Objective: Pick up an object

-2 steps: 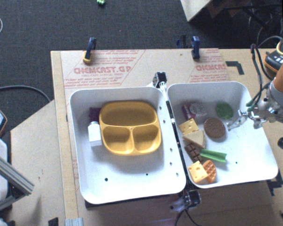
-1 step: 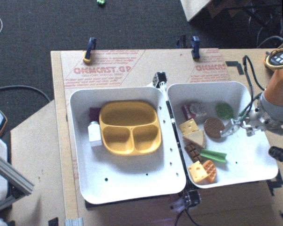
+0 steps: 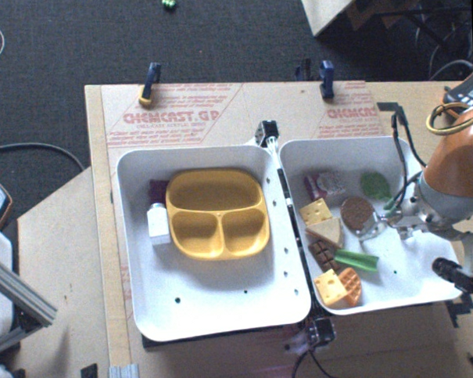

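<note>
Lettering in red runs across the brown board covering the surface (image 3: 217, 107): "CHEMCAST GP" reads plainly behind the left bin (image 3: 136, 228), with a smaller line beneath it too fine to make out, and a second print of the same kind, partly cut off, shows behind the right bin (image 3: 404, 271). Two blue clamps (image 3: 150, 80) grip the far edge of the board. The left bin holds a yellow divided plate (image 3: 216, 212), with a small white bottle (image 3: 158, 222) touching its left rim and a dark purple item (image 3: 157, 188) just behind the bottle. The right bin holds a crowd of play food: a green round piece (image 3: 374, 185) at the back, a brown round piece (image 3: 356, 213) near the middle, a yellow cheese wedge (image 3: 316, 211) to its left, a pale sandwich wedge (image 3: 326, 234), a dark chocolate bar (image 3: 324, 256), a green stick (image 3: 355, 259) and an orange waffle piece (image 3: 340, 287) at the front. The arm (image 3: 455, 167) reaches in from the right, and the pincer (image 3: 376, 223) sits low in the right bin, just beside the brown round piece and touching or nearly touching its right edge. Whether the pincer stands open or closed cannot be told, since its tip is small and blurred against the bin floor.
</note>
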Tool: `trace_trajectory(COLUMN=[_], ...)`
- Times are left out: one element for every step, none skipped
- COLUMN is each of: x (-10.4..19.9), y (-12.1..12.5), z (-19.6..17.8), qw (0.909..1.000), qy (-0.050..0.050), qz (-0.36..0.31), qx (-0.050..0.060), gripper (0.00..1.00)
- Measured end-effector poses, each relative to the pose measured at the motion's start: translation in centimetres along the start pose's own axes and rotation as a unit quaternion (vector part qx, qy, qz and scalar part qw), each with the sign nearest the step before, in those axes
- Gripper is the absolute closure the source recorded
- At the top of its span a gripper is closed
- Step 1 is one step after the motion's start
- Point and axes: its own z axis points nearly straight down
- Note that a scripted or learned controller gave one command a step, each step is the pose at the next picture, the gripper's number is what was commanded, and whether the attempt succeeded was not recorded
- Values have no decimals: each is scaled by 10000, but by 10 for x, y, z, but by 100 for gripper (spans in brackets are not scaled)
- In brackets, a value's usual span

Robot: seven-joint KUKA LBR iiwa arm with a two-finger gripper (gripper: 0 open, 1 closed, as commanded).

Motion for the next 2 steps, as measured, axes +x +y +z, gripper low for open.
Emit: trace_trajectory(x=[-1, 8], y=[1, 4], z=[-13, -71], qw=[10000, 10000], qy=[-17, -30], qz=[5, -10], qx=[-31, -64], gripper=[100, 100])
